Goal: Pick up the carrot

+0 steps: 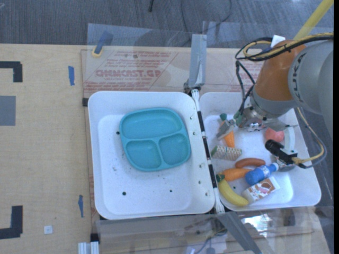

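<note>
The arm (296, 73), grey with its orange band, reached in from the right and hung over the right bin (310, 194). The left bin (106, 194) carried a teal divided plate (154, 138) with three compartments. In the right bin lay a clutter of small things: a banana (232, 193) at the near edge, a little carton (261, 189) beside it, a blue bottle (260, 172) touching the carton, and a sausage (250, 162) just above. The carrot (234, 173) lay between the sausage and the banana, its tip pointing left, well apart from the fingers. The gripper (226, 125) sat at the bin's upper left, just over an orange wedge (229, 138); I could not tell whether it was parted or closed.
</note>
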`<state>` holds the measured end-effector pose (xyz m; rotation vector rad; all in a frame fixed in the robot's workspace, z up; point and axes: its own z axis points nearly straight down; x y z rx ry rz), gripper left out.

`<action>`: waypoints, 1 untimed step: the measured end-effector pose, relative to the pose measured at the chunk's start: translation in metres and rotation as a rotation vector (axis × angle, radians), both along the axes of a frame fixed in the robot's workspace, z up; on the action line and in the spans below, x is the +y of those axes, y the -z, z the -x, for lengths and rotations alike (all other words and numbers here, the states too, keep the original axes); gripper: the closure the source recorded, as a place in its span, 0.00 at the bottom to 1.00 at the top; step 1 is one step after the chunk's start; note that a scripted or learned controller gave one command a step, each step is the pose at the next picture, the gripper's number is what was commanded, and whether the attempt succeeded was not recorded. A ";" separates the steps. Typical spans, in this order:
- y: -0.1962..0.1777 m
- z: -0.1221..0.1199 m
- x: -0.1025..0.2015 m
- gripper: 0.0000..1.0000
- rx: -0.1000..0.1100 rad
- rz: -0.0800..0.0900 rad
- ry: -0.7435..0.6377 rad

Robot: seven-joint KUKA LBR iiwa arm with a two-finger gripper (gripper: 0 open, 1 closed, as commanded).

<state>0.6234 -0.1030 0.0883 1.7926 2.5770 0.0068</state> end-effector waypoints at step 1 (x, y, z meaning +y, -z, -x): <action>-0.010 -0.003 0.000 1.00 -0.005 0.000 -0.002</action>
